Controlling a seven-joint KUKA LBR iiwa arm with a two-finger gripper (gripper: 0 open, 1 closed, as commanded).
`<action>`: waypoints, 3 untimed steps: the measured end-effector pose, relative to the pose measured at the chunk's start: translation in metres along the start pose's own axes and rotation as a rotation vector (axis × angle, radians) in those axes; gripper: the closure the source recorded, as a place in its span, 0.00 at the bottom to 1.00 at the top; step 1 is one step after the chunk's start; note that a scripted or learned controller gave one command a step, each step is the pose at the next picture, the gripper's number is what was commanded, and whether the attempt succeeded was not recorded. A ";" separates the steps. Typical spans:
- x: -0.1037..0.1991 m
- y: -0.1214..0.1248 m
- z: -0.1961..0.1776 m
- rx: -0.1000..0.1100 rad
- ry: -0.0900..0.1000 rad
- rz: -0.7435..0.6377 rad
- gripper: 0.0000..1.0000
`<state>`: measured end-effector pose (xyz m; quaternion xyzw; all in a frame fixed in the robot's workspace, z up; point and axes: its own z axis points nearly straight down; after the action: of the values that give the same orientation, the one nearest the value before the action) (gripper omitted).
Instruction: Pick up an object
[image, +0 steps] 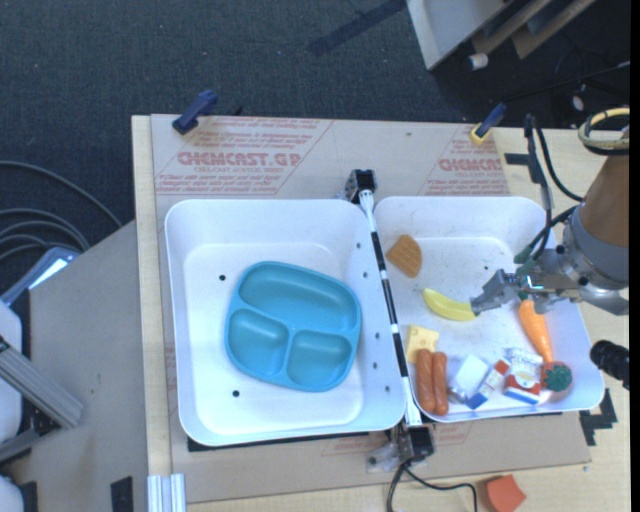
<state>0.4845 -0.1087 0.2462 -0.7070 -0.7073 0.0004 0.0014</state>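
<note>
My gripper (493, 296) hangs over the middle of the right bin (470, 222), reaching in from the right. Its tip is just right of a yellow banana (447, 305), and nothing is visibly held. An orange carrot (535, 332) lies right below the wrist. A brown bread piece (405, 255) sits toward the bin's back left. Along the front lie a yellow cheese wedge (422, 340), two sausages (432, 382), a white and blue carton (470, 380), a red and white packet (520, 380) and a green broccoli piece (557, 377).
The left bin (190, 300) holds a blue divided plate (292, 325). A black divider rail (380, 280) runs between the bins. An orange block (505, 492) lies on the bench in front. Cables (540, 170) trail behind the arm at the right.
</note>
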 end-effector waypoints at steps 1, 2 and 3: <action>-0.063 0.036 0.144 0.000 0.000 0.001 0.00; -0.035 0.086 0.161 -0.003 -0.001 -0.001 0.00; -0.035 0.087 0.152 -0.005 -0.002 0.001 1.00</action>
<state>0.5708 -0.1436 0.0943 -0.7072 -0.7070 -0.0007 -0.0008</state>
